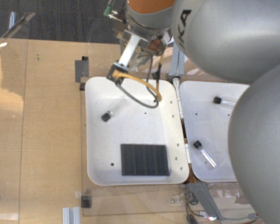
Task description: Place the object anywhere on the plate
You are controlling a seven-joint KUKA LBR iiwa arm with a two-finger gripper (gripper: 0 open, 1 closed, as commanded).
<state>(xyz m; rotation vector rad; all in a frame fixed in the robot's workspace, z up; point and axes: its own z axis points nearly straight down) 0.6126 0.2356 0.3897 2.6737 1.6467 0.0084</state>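
Observation:
A dark ribbed rectangular plate lies flat at the near end of the left bin. A small clear vial with a black cap lies on the bin floor to the plate's upper left, apart from it. My gripper hangs over the far edge of the left bin, well away from both the vial and the plate. I see nothing held in it. The arm's large grey body covers the upper right of the view.
The right bin holds two more black-capped vials, one near its far side and one near its front left. The arm hides much of that bin. A ridge divides the two bins.

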